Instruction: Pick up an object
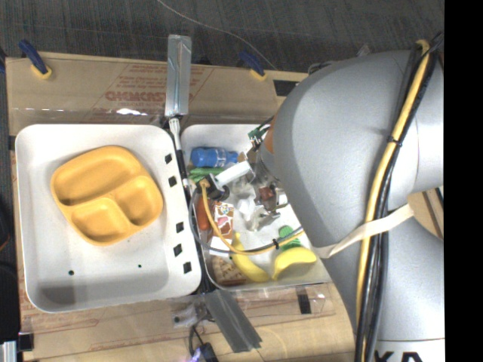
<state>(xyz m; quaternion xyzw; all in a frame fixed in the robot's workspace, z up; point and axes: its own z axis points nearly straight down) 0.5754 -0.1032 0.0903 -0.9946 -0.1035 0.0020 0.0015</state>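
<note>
Below, cardboard-lined bench on dark carpet; two white bins; pincer state can't tell.

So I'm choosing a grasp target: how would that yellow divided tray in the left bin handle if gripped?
The yellow tray looks like rigid moulded plastic, so probably stiff and light. It lies flat, unlikely to roll. Its smooth, rounded rim may slip between fingers.

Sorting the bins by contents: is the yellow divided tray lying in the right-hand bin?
No, the yellow divided tray lies in the left bin, apart from the clutter in the right one.
</note>
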